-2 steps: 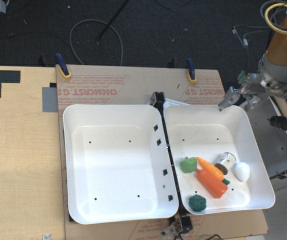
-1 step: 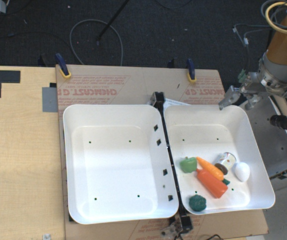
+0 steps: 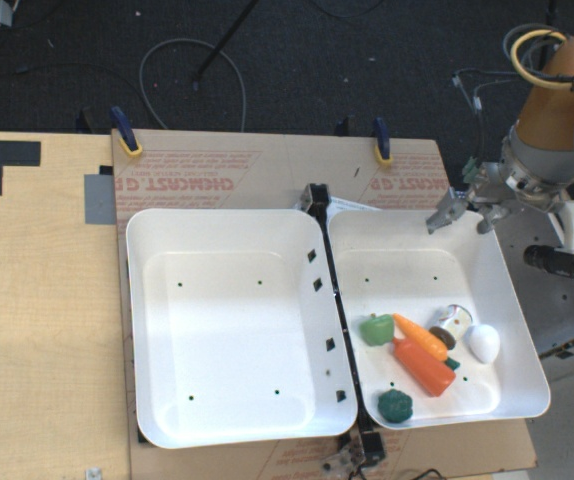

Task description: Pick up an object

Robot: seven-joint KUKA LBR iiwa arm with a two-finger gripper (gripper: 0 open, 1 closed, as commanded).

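Nearest us, a dark green lump in the right bin, then a red-orange piece, carrot, green pepper, white egg, maybe a small cup. Pincer hovers above the bin's far corner, fingers spread, gripping nothing. Left bin beside it on the worktop.

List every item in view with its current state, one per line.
gripper: above the right bin's far rim, fingers spread, holding nothing
left bin: flat on the bench
right bin: flat on the bench, holding all the items
green pepper: lying loose
carrot: lying across the orange bottle
orange bottle: on its side
white egg: lying loose
dark green lump: near the front wall
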